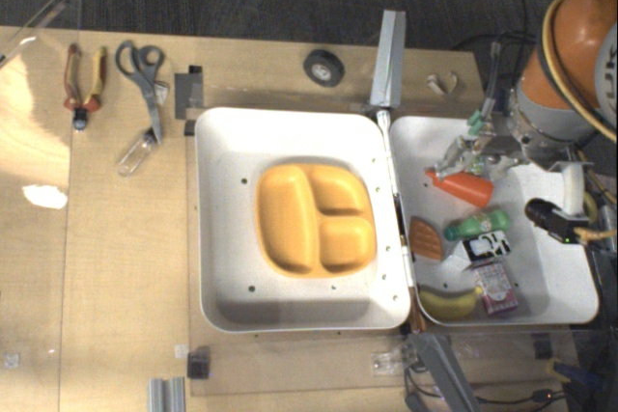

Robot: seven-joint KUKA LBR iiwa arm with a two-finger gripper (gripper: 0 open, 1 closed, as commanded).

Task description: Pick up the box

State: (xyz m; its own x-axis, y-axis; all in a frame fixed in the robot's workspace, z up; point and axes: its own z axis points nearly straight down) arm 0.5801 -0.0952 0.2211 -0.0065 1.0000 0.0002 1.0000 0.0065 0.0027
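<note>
I see the gripper (462,156) above the right bin (570,304), its state unclear; the box (496,288) lies apart.

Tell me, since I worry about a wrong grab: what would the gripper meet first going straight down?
Most likely the carrot right under the gripper, not the box; depth is unclear.

yellow tray (315,217) in left bin (222,207) | scissors (145,77), pliers (82,82) on bench
</note>
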